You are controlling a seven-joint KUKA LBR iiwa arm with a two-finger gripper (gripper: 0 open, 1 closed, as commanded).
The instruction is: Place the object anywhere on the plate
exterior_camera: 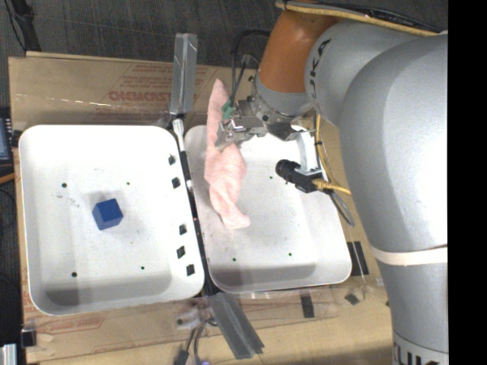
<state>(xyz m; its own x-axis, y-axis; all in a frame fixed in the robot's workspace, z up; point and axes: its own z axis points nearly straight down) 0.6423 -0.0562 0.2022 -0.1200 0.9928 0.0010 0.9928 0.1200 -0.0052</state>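
- The surface (91, 82), covered with brown cardboard carrying faded red print, is sitting on dark carpet-like floor (114, 6).
- Two shallow white bins are lying side by side on it, with a grey metal bar (183, 74) running between them.
- The left bin (46, 280) is holding a small blue cube (108, 213), lying near its middle.
- The right bin (304, 257) is holding a pink cloth (227, 181), which is draping down along the bin's left side.
- The pincer (232, 128) is hanging over the right bin's far edge, clenching the cloth's upper part between its fingers.
- The grey arm (396, 143) with its orange band (293, 52) is reaching in from the right.
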